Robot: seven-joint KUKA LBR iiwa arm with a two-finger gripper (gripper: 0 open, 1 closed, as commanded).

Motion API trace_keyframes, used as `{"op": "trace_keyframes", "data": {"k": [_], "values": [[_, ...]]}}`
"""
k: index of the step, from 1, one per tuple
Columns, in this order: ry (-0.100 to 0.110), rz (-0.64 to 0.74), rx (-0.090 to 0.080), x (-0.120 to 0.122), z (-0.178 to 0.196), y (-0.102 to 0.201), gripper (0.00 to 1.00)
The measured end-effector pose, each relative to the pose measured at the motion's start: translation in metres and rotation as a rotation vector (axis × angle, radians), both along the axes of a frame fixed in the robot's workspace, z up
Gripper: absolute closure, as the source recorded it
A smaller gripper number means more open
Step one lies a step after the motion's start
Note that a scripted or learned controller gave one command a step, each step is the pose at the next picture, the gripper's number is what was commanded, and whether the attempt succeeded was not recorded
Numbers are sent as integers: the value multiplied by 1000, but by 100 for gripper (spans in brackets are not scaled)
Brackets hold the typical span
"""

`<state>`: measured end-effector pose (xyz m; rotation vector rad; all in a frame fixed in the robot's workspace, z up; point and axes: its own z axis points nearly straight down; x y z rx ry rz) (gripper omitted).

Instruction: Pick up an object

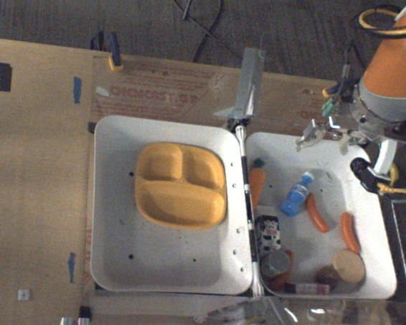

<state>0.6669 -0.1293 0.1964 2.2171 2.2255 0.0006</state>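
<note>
1. gripper point(327, 131) hovers over far edge of right bin point(386, 235); cannot tell its state.
2. candidates below: blue bottle point(296, 195), two sausages point(317, 213), carrot point(256, 187).
3. risk: crowded near-left corner invites a glancing miss.

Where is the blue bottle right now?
In the camera view, the blue bottle lies in the right bin, toward its upper middle, between the carrot on its left and a sausage on its right.

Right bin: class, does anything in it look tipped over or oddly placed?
The blue bottle lies on its side rather than upright, slanted in the right bin beside an orange sausage. Nothing looks spilled or broken.
</note>
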Motion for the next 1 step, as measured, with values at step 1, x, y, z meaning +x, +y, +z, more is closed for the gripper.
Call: {"op": "trace_keyframes", "data": {"k": [1], "values": [[-3, 53, -1, -50, -110, -35, 0]]}}
